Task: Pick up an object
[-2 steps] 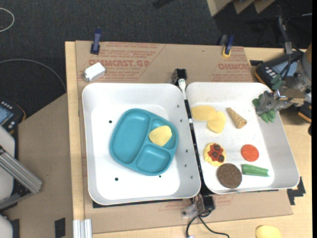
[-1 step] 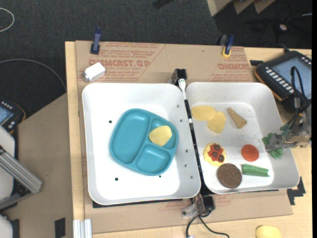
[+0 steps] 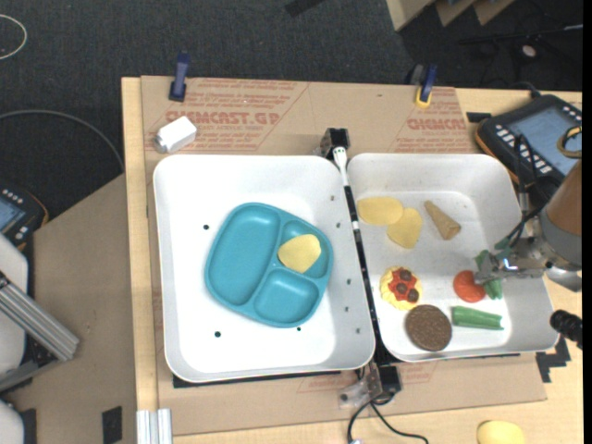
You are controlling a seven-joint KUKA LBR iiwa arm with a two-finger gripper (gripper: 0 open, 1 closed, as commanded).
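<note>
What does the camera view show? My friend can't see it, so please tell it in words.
A robot gripper reaches in from the right, just above a red tomato toy in the right white bin, among other toy food: yellow chips, a cone, a small pizza, a brown cookie and a green bean. The left bin holds a blue divided plate with one yellow piece.

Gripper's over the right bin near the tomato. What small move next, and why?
Probably lower the gripper a little and shift it slightly left onto the tomato. It sits beside the tomato's right edge, near its green top, and nothing shows as held. The green bean lies close below, so keep clear of it.
</note>
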